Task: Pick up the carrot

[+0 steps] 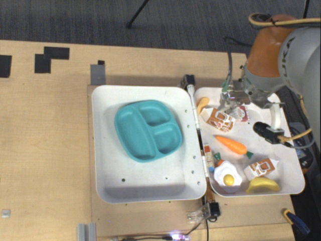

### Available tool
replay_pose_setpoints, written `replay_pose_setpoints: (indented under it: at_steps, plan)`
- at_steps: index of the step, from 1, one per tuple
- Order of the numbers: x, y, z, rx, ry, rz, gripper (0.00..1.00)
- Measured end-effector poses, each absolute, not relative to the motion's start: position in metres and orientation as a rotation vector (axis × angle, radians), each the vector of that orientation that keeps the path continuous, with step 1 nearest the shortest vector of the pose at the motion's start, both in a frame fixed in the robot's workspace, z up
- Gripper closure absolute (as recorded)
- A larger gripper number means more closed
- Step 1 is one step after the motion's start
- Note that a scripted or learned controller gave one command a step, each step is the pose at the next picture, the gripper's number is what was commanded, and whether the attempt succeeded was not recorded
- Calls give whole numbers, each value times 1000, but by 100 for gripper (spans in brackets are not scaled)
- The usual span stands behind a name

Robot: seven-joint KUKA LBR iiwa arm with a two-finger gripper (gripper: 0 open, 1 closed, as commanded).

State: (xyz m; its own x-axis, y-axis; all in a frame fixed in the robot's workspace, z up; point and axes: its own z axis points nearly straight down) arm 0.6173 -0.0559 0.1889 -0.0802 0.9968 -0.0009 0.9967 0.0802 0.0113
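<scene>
Camera view: carrot (231,144) lies below the gripper (229,100), apart.

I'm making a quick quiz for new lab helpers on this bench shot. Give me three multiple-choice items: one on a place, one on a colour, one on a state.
1. Where does the carrot lie?
A. On the divided plate
B. In the right bin
C. On the bare bench

2. What colour is the divided plate in the left bin?
A. Red
B. Yellow
C. Teal blue

3. How does the carrot stand to the gripper?
A. It lies loose on the bin floor, apart from the gripper
B. It is lifted above the bins
C. It is clamped against the plate

Answers: 1 B, the carrot rests on the floor of the right bin among other toy foods. 2 C, the plate shows teal blue against the white bin. 3 A, the gripper hangs over the bin's far end, with the carrot nearer the camera.
</scene>
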Motion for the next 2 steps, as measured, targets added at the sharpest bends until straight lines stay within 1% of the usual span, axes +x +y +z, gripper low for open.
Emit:
replay_pose_setpoints:
  at_steps: [1, 2]
  plan:
    - [616, -57, 186, 2129, 2304, 6, 0]
    - [560, -100, 88, 2072, 2352, 8, 0]
